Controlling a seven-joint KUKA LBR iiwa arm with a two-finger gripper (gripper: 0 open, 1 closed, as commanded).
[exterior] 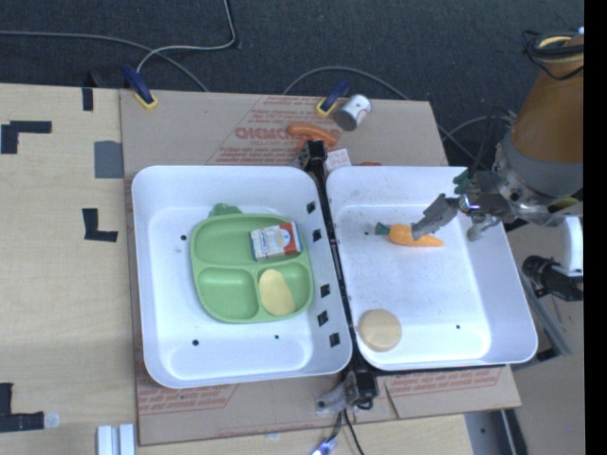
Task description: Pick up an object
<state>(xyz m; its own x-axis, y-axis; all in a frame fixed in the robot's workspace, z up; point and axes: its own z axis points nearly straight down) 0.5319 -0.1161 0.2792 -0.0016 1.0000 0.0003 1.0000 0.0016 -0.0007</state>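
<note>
A small orange toy carrot (417,238) with a green top lies in the upper middle of the right bin (493,311). My gripper (429,223) reaches in from the right and hangs just above and right of the carrot, very close to it; whether it touches is unclear. A round tan bun (379,330) rests near the right bin's front left corner. In the left bin (161,254) sits a green divided plate (213,245) bearing a small printed carton (275,242) and a yellow oval piece (277,293).
Black clips line the divider (327,254) between the two bins. An orange-handled tool (311,133), a small grey cylinder (353,112) and clamps lie on the cardboard behind the bins. Cables run over the dark floor at the back.
</note>
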